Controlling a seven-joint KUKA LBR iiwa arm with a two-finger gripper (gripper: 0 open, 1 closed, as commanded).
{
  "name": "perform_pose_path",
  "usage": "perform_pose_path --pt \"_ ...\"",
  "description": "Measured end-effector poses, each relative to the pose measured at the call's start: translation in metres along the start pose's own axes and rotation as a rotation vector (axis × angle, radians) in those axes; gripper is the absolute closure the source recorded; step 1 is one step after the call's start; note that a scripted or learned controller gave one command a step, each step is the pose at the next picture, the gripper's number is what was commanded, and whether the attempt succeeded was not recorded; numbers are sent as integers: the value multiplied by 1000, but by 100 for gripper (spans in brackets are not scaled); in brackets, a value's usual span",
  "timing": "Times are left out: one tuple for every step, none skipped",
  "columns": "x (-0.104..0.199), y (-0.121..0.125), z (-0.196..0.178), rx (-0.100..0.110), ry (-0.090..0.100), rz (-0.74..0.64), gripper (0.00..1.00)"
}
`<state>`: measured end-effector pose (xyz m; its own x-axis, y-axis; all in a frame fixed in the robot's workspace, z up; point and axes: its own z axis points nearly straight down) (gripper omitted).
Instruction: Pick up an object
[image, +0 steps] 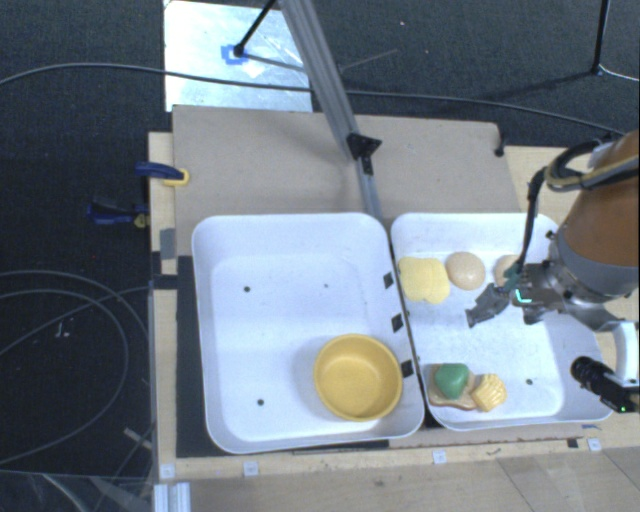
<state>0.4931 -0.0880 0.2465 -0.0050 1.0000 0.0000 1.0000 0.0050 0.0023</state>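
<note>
The gripper (492, 305) hangs over the middle of the right bin (540, 395), and its dark jaws are spread apart with nothing between them. They touch no object, as far as the slanted view lets me judge. The arm (605, 230) comes in over the right edge of this bin.

Around the jaws the white bin floor is bare, so there is open room toward the middle and the right side. The objects sit along the edges. Near the far edge, a pale yellow soft object (424, 279) lies against the wall shared with the left bin (260, 300), and a round beige object (465, 270) is just beside it. Another small beige object (507, 268) is partly hidden behind the gripper. In the near left corner a green object (452, 379) rests on a tan piece (447, 400), touching a yellow ridged object (489, 392).

A yellow bowl (358, 376) stands upright in the left bin, near its near right corner.
</note>
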Motion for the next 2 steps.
perform_pose_path --pt "0 0 0 0 0 0 0" --pt "9 -1 58 6 1 3 0"
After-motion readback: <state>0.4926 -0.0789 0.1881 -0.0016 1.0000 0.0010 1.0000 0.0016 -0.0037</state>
